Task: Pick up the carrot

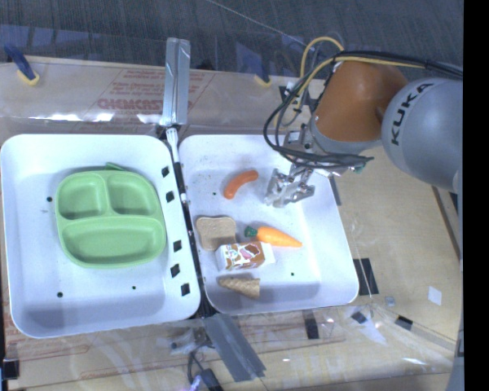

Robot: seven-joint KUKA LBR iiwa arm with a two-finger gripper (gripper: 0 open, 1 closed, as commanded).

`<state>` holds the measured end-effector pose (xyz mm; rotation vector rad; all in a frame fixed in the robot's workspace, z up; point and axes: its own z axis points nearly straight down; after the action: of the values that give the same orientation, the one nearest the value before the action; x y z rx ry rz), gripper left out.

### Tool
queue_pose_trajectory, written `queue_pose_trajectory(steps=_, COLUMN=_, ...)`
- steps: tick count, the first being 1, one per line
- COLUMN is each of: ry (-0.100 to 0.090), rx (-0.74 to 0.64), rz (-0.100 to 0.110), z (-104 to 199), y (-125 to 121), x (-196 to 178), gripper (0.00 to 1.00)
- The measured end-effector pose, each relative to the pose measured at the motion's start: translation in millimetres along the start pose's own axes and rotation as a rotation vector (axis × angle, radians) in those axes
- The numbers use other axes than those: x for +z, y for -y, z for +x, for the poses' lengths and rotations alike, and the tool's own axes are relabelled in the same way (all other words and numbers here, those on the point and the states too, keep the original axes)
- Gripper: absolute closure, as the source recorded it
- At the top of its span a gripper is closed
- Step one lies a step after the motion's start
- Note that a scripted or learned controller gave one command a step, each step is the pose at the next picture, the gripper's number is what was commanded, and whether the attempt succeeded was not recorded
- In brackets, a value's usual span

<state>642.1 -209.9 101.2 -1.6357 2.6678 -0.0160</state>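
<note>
Right white bin (326,279), near to far: tan waffle cone (240,284), small printed carton (244,256), bread slice (215,230), orange carrot with green top (273,235), orange sausage (240,183). Metal gripper (289,189) above carrot, claw state unclear. Left white bin (24,218): green divided plate (110,218).

KUKA iiwa arm (428,129): rounded grey casing with the maker's name in dark capitals on the side. A glossy orange band (354,100) rings the wrist, from which black and yellow cables (297,88) loop outward. The gripper (288,190) is small, of bare silvery metal.
</note>
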Motion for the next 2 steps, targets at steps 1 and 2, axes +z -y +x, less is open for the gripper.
queue_pose_trajectory(steps=1, ry=0.005, rx=-0.003, rz=0.012, z=-2.0, y=2.0, x=-12.5, gripper=1.0)
queue_pose_trajectory(steps=2, ry=0.0, rx=-0.347, rz=-0.012, z=-9.8, y=14.7, x=-59.3, gripper=1.0)
